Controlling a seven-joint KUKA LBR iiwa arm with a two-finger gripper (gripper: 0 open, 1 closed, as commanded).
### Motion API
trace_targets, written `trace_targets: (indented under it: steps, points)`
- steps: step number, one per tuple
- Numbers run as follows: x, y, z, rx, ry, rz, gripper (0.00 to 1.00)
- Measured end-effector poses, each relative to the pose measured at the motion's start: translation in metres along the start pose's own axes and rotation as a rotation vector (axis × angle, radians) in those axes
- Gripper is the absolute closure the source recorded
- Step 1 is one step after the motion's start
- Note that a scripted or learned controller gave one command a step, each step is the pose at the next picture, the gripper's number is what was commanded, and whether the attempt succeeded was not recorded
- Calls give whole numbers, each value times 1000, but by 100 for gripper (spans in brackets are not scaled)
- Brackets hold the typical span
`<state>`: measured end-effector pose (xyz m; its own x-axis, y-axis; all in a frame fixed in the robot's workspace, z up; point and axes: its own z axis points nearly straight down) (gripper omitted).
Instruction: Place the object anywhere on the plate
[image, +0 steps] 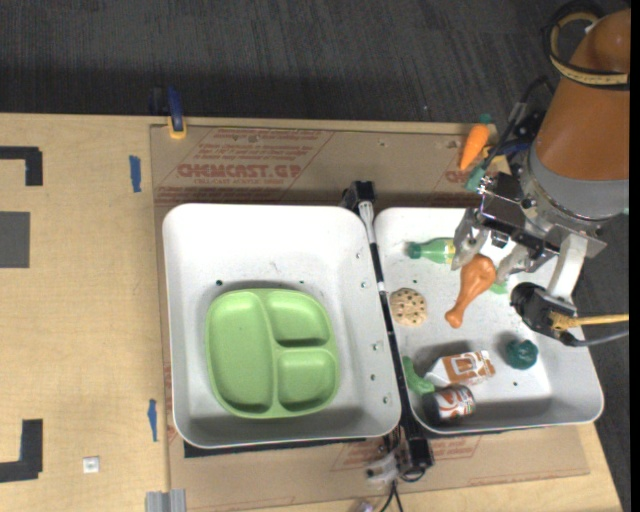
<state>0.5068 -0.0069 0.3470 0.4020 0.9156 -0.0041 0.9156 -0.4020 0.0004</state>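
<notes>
Two white bins side by side on a brown bench (80, 300). In the left bin (200, 240), a green plate (240, 350) with three sections, lying toward the near side and bare of any load.

Right of the plate, across the divider between the bins, the right bin (575, 395) with a scatter of small things. Nearest the plate, a round cookie (408, 305) just past the divider. Farther right and up from the plate, a green bottle (432, 250) lying on its side. Right of the plate's lower edge, a small carton (466, 367) and a can (454, 402) close together, with a teal lump (520, 352) beyond them.

Well to the plate's right, above the right bin, the gripper (483, 258) on the grey and orange arm (585, 130), closed narrowly on the thick end of an orange drumstick (468, 292). Drumstick hanging tilted, thin end pointing down and toward the plate, between the cookie and the teal lump, well apart from the plate.

Far up and right of the plate, beyond the bin's back rim, an orange carrot (474, 146) beside the arm. Up and left of the plate, a blue clamp (176, 108) at the board's edge.
</notes>
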Motion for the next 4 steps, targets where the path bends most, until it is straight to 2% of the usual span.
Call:
trace_targets:
  steps: [1, 2, 3, 4]
  points:
    - [1, 0, -10, -1, 0, -1, 100]
    - [8, -33, -14, 4, 3, 165, 100]
    - [2, -31, 53, 4, 3, 325, 100]
    - [25, -42, 59, 5, 3, 62, 100]
